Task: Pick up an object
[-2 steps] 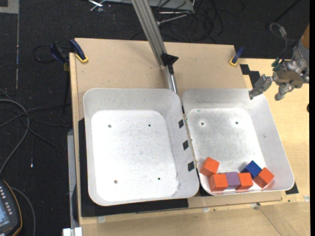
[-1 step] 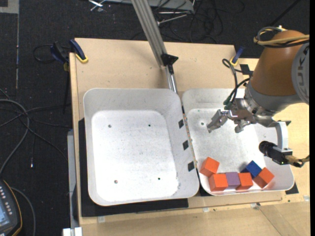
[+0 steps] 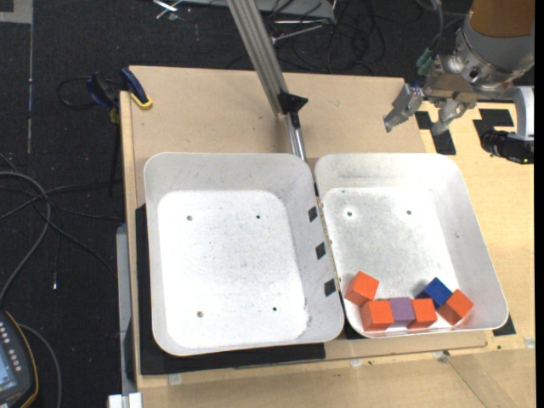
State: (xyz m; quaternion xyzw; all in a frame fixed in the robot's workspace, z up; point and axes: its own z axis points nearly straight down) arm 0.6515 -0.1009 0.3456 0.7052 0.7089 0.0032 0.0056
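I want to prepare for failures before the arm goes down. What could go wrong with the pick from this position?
1. The blocks lie packed together in the near corner of the right bin, several touching. The hand may push neighbours or catch two.
2. They sit close to the bin's rim, so a finger could hit the wall.
3. The hand hangs beyond the far edge of the bin, far from the blocks; a small aiming error may leave it closing on nothing.

I'm looking down into a robotics lab: cables point(image 3: 51, 219) are trailing over dark carpet point(image 3: 59, 49) around a plywood bench point(image 3: 212, 113).
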